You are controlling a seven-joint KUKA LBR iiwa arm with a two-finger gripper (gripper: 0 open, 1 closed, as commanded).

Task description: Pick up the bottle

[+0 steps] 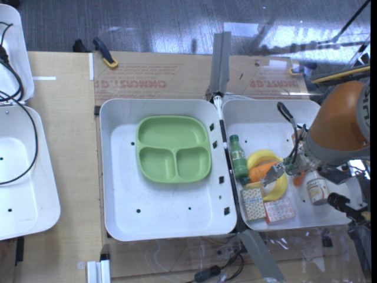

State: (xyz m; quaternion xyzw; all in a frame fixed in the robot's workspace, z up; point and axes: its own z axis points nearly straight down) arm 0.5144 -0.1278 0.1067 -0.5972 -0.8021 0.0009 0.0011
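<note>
From my feed I see a pale wooden bench with a sheet of brown printed cardboard laid across its far side. Beyond it runs grey carpeted floor, with bright glare patches at the right. A black cable loops over a white fixture at the left.

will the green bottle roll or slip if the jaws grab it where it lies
The green bottle lies on its side against the right bin's left wall, so a nudge would likely roll it. Its smooth round body looks slippery. Being small plastic, it is probably light.
</note>
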